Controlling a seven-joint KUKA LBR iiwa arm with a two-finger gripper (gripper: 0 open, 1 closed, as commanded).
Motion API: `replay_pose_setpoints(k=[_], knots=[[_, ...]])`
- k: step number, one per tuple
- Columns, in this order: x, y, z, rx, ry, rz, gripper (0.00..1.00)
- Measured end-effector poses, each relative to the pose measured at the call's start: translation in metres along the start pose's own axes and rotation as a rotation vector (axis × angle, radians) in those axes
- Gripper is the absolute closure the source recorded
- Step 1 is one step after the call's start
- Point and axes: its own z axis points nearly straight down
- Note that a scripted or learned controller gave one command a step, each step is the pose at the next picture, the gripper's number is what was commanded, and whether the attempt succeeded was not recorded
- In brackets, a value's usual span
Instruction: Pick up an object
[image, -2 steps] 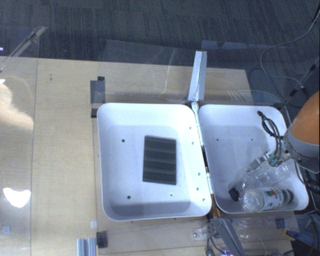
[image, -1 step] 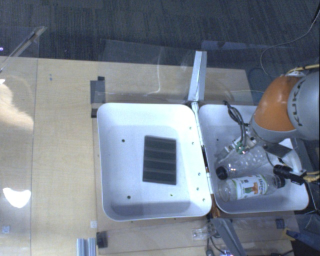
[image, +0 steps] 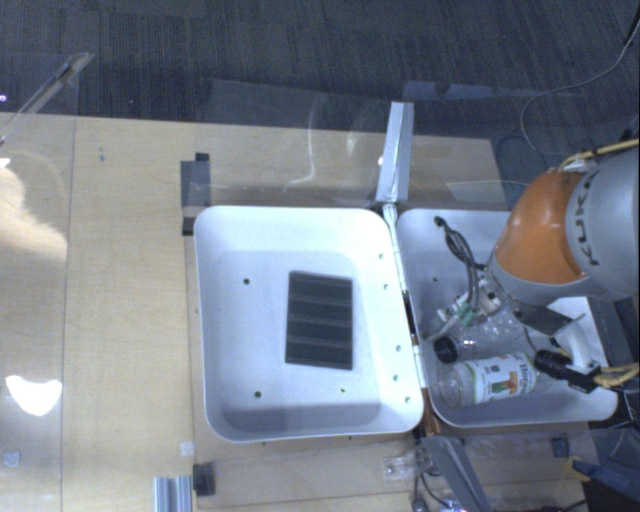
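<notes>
A clear plastic bottle (image: 490, 380) was seen lying on its side at the near edge of the right bin (image: 425, 250), long axis roughly left-right, dark cap end pointing left toward the divider, white label with green print around the body. Just behind it, the gripper (image: 470, 312) was positioned low over the bin among cables; whether it was clenched or released could not be told. The smooth orange band and grey arm (image: 570, 235) were above it. In the glossy white left bin (image: 220, 300), a dark ribbed rectangular pad (image: 320, 320) lay flat, long axis near-to-far.
</notes>
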Motion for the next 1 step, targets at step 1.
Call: replay_pose_setpoints(k=[1], knots=[[-0.0016, 0.0042, -0.0134, -0.011, -0.007, -0.002, 1.0]])
